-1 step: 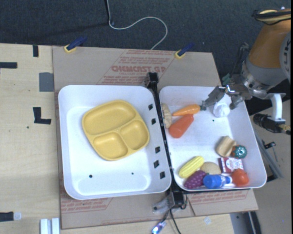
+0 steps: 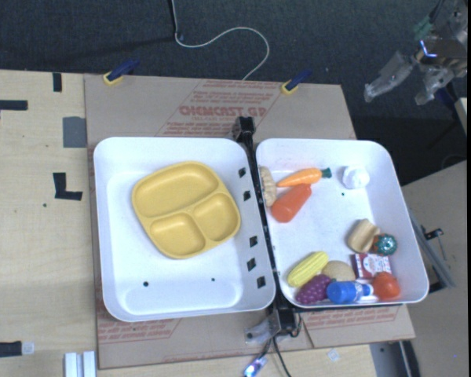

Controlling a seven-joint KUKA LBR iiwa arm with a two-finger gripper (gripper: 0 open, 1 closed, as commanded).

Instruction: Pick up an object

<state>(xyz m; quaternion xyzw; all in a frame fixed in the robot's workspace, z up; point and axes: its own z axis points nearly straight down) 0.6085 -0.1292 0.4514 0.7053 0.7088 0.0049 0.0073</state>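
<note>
- The gripper (image 2: 404, 81) hangs at the upper right, outside both bins and above the dark floor; two pale fingers (image 2: 386, 77) look splayed apart with nothing between them, so it reads as open and empty.
- Behind it the arm's wrist is partly cut off by the frame edge, so its tilt is hard to judge.
- Nearest candidates lie in the right bin (image 2: 392, 171): a small white piece (image 2: 355, 177) near the far wall, then the carrot (image 2: 300, 177) and an orange-red piece (image 2: 290, 201) just beside it, close to the centre divider.
- The near right corner is crowded — corn (image 2: 307, 268), purple grapes (image 2: 314, 289), a blue piece (image 2: 345, 291), a red tomato (image 2: 386, 287) and a teal ball (image 2: 385, 244) sit touching or nearly so.
- My judgement: any object will do, so pick an isolated one; the orange-red piece has bare bin floor on its right side.
- Come down vertically, align the fingers across its narrow width, and keep clear of the divider.
- The left bin (image 2: 110, 210) holds a yellow divided plate (image 2: 186, 208) — wide and flat, a poor target.
</note>
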